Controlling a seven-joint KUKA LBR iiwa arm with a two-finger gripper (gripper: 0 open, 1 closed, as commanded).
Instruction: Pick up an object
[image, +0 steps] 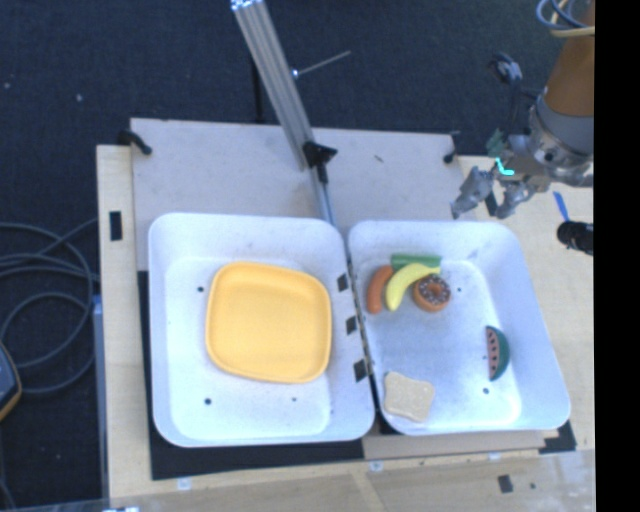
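The right bin (520, 300) holds toy food. A yellow banana (402, 285) lies near its back left, with a green piece (415, 262) behind it, an orange-red sausage (377, 289) to its left and a brown sprinkled donut (432, 293) to its right. A watermelon slice (496, 352) rests by the right wall. A slice of bread (408, 396) lies at the front left. My gripper (482, 198) hangs above the bench just behind the right bin's back rim, open, with nothing between its fingers.
The left bin (175, 300) holds a yellow square plate (268, 322). A metal pole (285, 95) slants up from between the bins at the back. Cables lie on the floor at the left.
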